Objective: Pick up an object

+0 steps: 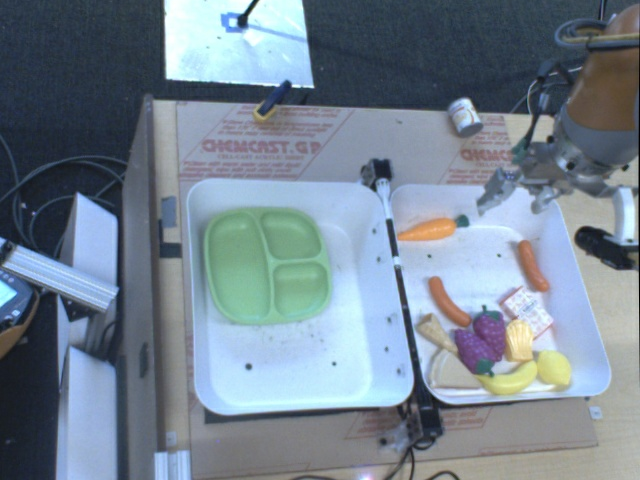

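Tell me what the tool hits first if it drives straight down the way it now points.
Probably the bare floor of the right bin near its far rim. The tool hangs above that corner, with the carrot to its left and a sausage nearer the camera, both off the line. Height is unclear.

My read: robotics lab. Bench under protective board, paired white bins, loose cables on dark floor, toy food.

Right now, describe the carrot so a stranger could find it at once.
Look in the right-hand white bin, the one full of toy food. Along its far edge, apart from the pile, lies the carrot. It is orange and tapered with a green tip, unlike the two plain sausages nearby.
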{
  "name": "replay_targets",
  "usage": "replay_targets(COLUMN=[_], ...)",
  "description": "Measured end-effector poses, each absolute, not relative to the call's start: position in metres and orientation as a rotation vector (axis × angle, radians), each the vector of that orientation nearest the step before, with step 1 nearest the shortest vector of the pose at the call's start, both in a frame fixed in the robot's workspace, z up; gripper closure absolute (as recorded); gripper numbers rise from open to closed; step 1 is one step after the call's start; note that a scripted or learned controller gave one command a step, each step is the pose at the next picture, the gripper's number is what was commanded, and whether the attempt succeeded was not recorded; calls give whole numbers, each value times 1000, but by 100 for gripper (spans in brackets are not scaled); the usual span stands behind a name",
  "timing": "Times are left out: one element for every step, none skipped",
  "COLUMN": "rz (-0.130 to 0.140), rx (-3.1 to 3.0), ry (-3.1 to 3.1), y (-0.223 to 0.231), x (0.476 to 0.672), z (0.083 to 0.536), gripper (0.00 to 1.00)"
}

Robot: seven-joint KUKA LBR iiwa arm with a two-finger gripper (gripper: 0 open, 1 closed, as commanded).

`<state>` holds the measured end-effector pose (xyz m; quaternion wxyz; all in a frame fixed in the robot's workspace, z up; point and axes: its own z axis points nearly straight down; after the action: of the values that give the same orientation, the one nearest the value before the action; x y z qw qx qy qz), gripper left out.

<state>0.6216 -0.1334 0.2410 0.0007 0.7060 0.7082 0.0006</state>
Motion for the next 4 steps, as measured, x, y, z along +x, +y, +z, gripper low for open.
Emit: replay_targets(rz=[1, 1, 0, -1], rx=[2216, 2215, 2219, 2221], ry=[2226, 2227, 2222, 2224], y=[-88, -63, -83, -83], x=[622, 625, 579, 572], z=[197, 184, 172, 104], gripper=[0, 0, 0, 0])
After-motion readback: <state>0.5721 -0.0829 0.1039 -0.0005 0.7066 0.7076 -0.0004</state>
